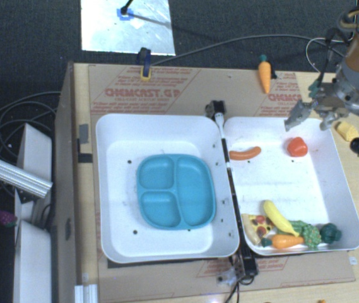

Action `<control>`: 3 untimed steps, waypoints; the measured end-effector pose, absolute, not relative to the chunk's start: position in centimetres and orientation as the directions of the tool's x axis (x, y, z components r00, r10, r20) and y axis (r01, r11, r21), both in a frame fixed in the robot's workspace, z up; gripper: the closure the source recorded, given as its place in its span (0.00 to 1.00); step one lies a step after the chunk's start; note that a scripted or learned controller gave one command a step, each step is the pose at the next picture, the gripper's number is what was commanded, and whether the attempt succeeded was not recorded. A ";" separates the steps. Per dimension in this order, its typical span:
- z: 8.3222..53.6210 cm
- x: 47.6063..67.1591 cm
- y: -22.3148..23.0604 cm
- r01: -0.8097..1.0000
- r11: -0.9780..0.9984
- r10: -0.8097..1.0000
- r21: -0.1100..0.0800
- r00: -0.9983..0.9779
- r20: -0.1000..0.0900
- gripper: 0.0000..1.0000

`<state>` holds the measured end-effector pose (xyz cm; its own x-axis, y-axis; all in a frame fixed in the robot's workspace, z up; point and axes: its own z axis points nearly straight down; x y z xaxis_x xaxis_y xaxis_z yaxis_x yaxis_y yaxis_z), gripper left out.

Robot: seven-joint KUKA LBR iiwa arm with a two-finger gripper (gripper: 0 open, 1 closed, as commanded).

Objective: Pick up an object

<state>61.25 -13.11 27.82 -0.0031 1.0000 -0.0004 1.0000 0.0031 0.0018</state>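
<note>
Two bins (166,122): left holds blue tray (176,190); right has bare middle.
Claw (310,120): spread wide, holding nothing, above right bin's far edge.
Tomato (297,146): nearest target, just below claw; descend straight, clear of rim.
Sausage (245,152): apart, by divider.

Open floor mid right bin (330,188); food pile (289,229) crowding near edge, seemingly heaped.

Two white bins sit side by side — the left bin (113,188) carries one blue divided plate (175,190). The right bin (340,188) carries one sausage (245,153), one red tomato (297,146), one banana (277,217), one pizza slice (255,226), one carrot (286,240) and one broccoli (310,233) — a second carrot (265,74) lies on the bench beyond the bins' far edge.
</note>
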 end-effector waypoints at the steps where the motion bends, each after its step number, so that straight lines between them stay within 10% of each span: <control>1: 23.0 64.1 -20.5 1.000 0.001 1.000 0.002 -0.001 -0.002 0.00; 2: 10.0 66.8 -20.6 1.000 0.004 1.000 -0.002 -0.004 0.001 0.00; 3: 8.5 63.5 -20.7 1.000 0.002 1.000 0.001 -0.002 -0.001 0.00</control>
<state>63.48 -20.65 8.46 -0.0019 1.0000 -0.0009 1.0000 0.0019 0.0014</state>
